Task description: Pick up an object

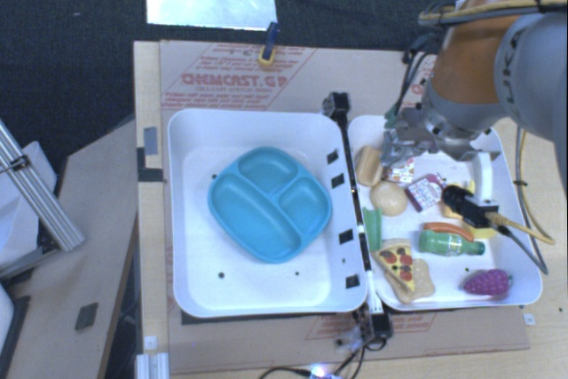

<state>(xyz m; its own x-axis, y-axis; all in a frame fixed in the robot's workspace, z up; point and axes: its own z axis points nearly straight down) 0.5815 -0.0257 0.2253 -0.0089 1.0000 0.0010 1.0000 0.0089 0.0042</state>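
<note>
Tool (404, 151) is seen over the upper part of the right bin (444, 290), above a small red-and-white item (401, 172) mostly hidden beneath it; whether the tool is apart or together cannot be told. Tan bread roll (368, 165) is noted just left of the tool, by the bin's left wall; pale round lump (388, 198) below the roll; magenta box (424, 191) just beside the lump. Lower down: green bottle (451, 243) laid on its side, orange piece (446, 228) touching its upper edge; green stick (371, 228) along the left wall; pizza slice (404, 269) near the bottom; purple grape bunch (486, 282) at the bottom right. Left bin (200, 146) is occupied by a blue compartment tray (269, 204); both bins are borne by the worktop (93, 191).
</note>
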